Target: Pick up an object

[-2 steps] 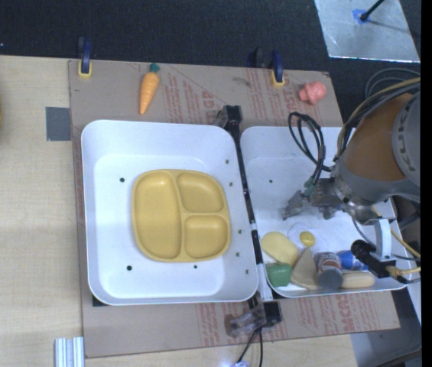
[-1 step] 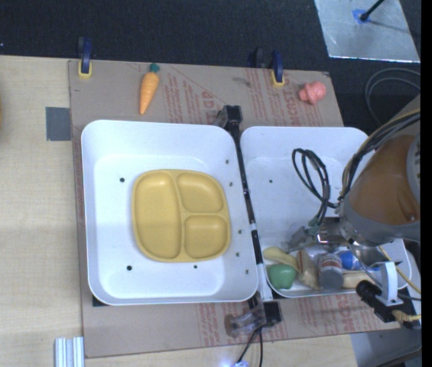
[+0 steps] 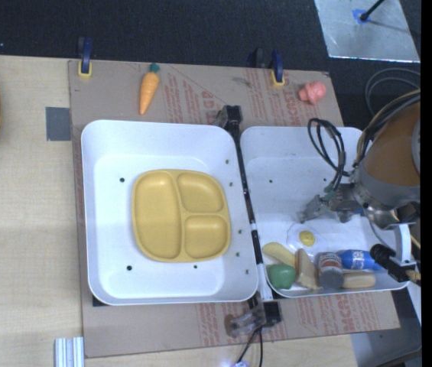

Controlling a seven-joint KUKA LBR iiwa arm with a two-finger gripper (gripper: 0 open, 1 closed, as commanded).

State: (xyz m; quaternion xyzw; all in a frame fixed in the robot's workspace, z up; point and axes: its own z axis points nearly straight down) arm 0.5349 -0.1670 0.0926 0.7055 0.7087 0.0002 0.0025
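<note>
Two white bins sit on the bench; the claw [image 3: 324, 207], grip state unclear, hovers in the right bin [image 3: 277, 159], just far of the near-edge toy clutter [image 3: 319, 267].

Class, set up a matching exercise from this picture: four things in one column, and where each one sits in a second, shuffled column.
1. plate
2. carrot
3. pink toy
4. bottle

A. on the cardboard above the right bin
B. in the left bin
C. at the right bin's lower edge
D. on the cardboard above the left bin

Pairs: 1-B, 2-D, 3-A, 4-C
</note>
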